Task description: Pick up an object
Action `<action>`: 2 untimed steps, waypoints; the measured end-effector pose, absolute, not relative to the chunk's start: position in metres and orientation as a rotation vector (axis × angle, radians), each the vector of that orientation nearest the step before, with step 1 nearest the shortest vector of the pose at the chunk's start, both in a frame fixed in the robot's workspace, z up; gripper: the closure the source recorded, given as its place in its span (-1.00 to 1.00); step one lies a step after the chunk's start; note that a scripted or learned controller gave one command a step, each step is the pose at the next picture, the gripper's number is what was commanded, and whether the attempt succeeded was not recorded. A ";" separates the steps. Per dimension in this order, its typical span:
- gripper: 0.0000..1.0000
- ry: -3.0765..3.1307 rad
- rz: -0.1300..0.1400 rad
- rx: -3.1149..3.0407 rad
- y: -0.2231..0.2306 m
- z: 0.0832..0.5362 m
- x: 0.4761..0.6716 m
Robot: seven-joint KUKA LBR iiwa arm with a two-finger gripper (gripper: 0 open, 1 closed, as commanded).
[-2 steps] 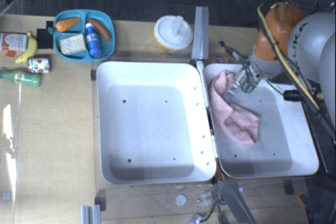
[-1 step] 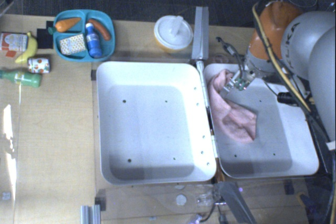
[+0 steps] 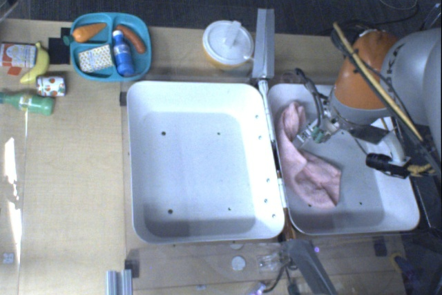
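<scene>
From the camera view, the pink cloth (image 3: 307, 166) lies crumpled in the right bin (image 3: 394, 214), against that bin's left wall. The gripper (image 3: 314, 133) sits low over the cloth's upper part, just right of its top fold — whether it is spread, pressed together or pinching fabric, I cannot tell. This looks like the reach-and-grasp step; next it would need to close on a raised fold, then lift straight up. The arm (image 3: 366, 76) covers the bin's upper right corner, and the gripper's tip is small and blurred against the cloth.
</scene>
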State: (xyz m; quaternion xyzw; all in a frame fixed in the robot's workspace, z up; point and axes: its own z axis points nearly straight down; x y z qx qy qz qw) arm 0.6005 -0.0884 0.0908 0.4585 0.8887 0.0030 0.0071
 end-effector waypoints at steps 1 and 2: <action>-1.00 2.779 0.009 1.434 -0.088 0.091 0.600; -1.00 2.737 0.003 1.532 -0.119 0.151 0.552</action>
